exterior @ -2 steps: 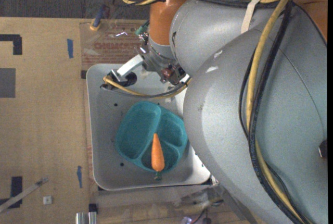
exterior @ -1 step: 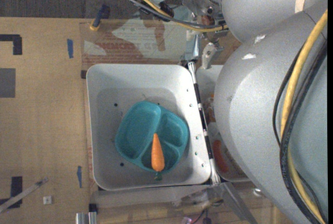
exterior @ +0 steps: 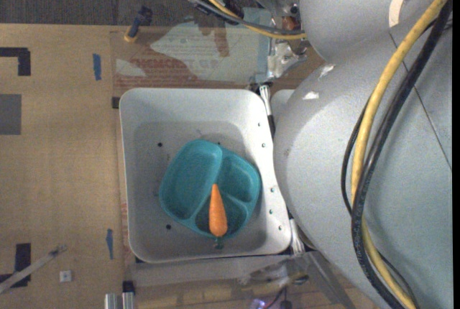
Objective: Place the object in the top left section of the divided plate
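Camera view: the carrot (exterior: 217, 211) lay on the teal plate (exterior: 188, 182), across its dividing ridge, inside the white bin (exterior: 144, 121). My tool's state could not be determined.

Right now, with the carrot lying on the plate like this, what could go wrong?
1. The carrot lies along a divider ridge of the teal divided plate, its thick end at the rim, so it may roll into the wrong section.
2. The plate sits loose in the white bin; a push could slide it.
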{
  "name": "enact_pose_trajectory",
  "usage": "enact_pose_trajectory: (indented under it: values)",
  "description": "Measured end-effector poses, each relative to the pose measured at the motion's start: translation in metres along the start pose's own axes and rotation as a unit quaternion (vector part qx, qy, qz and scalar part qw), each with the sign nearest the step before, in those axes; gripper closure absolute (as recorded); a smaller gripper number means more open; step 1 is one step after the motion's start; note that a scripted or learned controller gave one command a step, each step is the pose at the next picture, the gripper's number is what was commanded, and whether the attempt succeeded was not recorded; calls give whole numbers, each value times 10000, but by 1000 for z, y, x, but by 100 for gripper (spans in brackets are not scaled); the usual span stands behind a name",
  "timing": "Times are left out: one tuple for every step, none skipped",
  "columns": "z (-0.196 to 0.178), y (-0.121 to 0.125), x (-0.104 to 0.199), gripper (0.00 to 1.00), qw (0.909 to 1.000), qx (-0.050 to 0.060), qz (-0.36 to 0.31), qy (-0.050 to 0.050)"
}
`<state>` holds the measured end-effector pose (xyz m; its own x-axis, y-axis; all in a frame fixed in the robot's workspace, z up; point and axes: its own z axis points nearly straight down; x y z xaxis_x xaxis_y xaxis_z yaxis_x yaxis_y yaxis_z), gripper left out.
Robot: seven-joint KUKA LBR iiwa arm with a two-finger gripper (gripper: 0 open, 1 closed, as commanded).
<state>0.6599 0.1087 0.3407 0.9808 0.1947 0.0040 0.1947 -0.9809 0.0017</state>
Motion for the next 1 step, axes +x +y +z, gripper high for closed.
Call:
enact_pose_trajectory:
  values:
    - [146, 40, -62, 100, 9959, 23, -897, -54]
